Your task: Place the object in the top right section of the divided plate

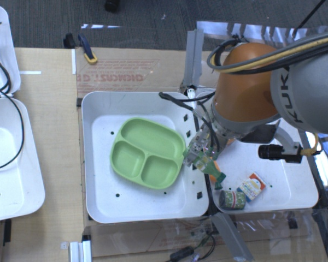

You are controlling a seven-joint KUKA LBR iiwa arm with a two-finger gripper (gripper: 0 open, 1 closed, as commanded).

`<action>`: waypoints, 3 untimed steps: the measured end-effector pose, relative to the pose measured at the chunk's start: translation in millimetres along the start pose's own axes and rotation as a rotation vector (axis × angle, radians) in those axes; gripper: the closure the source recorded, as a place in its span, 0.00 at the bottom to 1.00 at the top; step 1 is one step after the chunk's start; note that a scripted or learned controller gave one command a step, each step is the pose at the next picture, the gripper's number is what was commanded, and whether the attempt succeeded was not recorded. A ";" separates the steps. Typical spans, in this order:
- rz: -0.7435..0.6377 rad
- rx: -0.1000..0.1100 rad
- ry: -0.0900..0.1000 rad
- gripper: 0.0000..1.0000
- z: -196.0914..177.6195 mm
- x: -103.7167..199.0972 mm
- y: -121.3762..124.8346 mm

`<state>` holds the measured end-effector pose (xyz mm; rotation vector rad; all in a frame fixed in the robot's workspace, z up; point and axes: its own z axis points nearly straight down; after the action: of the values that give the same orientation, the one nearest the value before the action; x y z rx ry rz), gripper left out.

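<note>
- We looked down at a slant on a light wooden bench (126, 72); beyond its far edge ran dark grey carpet (54, 10); a small blue and yellow tool (87, 49) lay near that edge.
- Two shallow white bins sat side by side; the left bin (98, 157) held a green divided plate (147, 153); the right bin (284, 192) lay partly under the arm.
- Further left, white moulded trays (11, 162) stood with black cables looped over them.
- The plate was pale green, rounded, with three sections, one long and two smaller; all three looked bare.
- The grey arm with its orange band (246, 86) reached in from the right; its gripper (201, 149) hung over the seam between the bins, just beside the plate's right edge.
- Something small, green and orange (212, 169), showed at the gripper's tip; we could not tell whether the fingers were apart, together or clamped on it.
- In the right bin lay a small orange and white packet (252, 186) and, touching it, a round greenish item (232, 200).
</note>
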<state>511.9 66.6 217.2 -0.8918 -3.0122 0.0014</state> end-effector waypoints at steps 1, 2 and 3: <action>-0.125 -0.001 -0.001 1.00 7.3 -3.7 24.6; -0.213 0.000 -0.001 1.00 11.0 7.6 35.9; -0.428 -0.001 -0.001 1.00 26.3 -49.4 9.3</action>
<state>558.4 47.5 190.9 -0.2312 -3.1342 0.0006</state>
